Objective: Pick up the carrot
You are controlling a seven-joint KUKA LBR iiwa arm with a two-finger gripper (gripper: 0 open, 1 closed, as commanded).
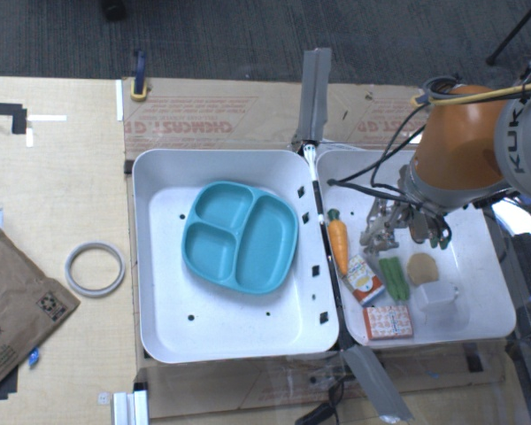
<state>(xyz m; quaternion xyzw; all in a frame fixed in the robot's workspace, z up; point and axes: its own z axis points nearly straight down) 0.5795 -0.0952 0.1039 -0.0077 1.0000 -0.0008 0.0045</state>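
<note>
- The bench (pixel 53 175) carries two white bins; the left bin (pixel 159 326) holds a blue divided plate (pixel 241 237) at its centre.
- The right bin (pixel 487 326) holds the clutter, and the arm (pixel 460 144) hangs over its twelve o'clock end.
- The tool (pixel 398 228) hovers mid-bin; whether it is spread or pressed together, I cannot tell. Nothing appears to be gripped.
- The carrot (pixel 338 244) lies along the bin's nine o'clock wall, leafy end toward twelve.
- This looks like the approach step; next the tool must shift toward nine o'clock, then descend astride the carrot, clear of the wall.
</note>
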